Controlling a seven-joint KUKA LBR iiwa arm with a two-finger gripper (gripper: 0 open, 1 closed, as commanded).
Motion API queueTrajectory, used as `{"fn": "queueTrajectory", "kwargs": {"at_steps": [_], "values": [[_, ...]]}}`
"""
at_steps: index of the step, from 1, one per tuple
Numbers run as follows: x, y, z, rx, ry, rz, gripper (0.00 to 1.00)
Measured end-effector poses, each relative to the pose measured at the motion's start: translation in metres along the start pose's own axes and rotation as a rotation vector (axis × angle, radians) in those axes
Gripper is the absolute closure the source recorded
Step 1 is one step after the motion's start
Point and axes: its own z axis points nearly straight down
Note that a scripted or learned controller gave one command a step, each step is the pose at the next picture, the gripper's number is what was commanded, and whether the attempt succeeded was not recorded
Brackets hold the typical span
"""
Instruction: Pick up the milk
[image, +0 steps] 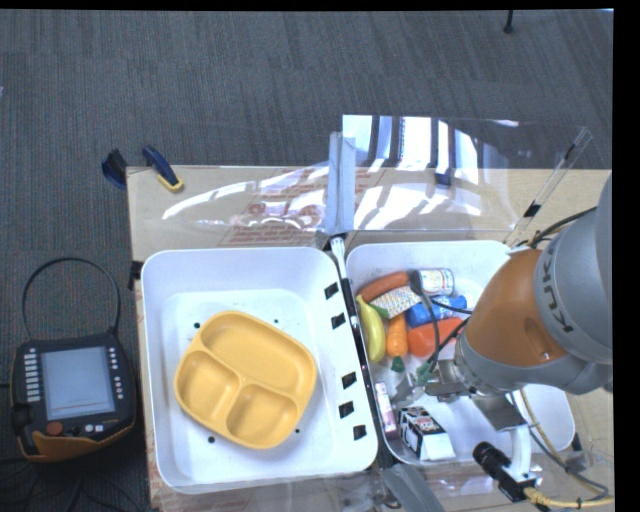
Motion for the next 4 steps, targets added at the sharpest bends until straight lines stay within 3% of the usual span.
{"fn": "queueTrajectory", "kwargs": {"at_steps": [1, 2, 3, 4], "values": [[-0.0036, -0.0003, -0.0003, -0.001, 0.001, 0.141, 0.00], [0.0011, 0.0006, -0.0004, -0.002, 0.001, 0.183, 0.00], [0.0018, 0.0014, -0.0089, -0.001, 0.002, 0.179, 1.00], [0.0018, 0.0013, -0.0088, -0.001, 0.002, 0.178, 0.00]]}}
